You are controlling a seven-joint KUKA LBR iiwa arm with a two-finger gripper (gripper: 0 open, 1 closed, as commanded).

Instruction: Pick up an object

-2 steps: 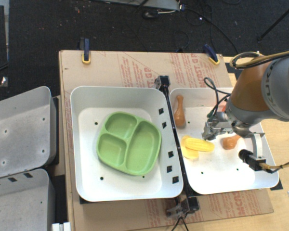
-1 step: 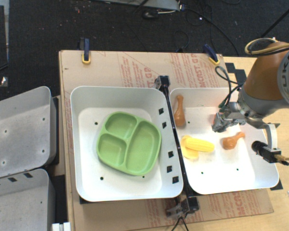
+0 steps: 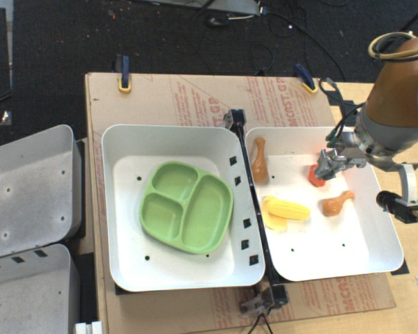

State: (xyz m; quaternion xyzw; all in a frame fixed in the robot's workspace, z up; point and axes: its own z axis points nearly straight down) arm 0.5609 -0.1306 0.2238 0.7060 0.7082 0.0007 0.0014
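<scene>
The metal pincer [image 3: 329, 165] hangs low in the upper right of the frame, over the right bin [image 3: 376, 256], its grey fingers pressed down against a small red-orange object [image 3: 315, 179] that pokes out just below and to the left of them. Whether the pincer is apart or clamped on that piece, I cannot tell; the fingers blur into the wrist hardware. Above it bulges the arm's rounded orange band [image 3: 398, 82], glossy and smooth, with black cables looping round it.

Near the pincer, lower right of it, lies a tan drumstick-shaped toy [image 3: 336, 203], plump at one end and thin at the other. Left of that sits a yellow corn cob [image 3: 287, 209], ridged and plastic-looking. Along the bin's left wall lies a second brown drumstick [image 3: 259, 160], long and slim, thin end upward.

The left bin [image 3: 118, 186] holds a pale green divided plate [image 3: 187, 207], matte, rounded, with three compartments. Both bins are shallow smooth white plastic on a cardboard sheet [image 3: 174, 96], held by a yellow-tipped clamp [image 3: 125, 74] at the top left edge.
</scene>
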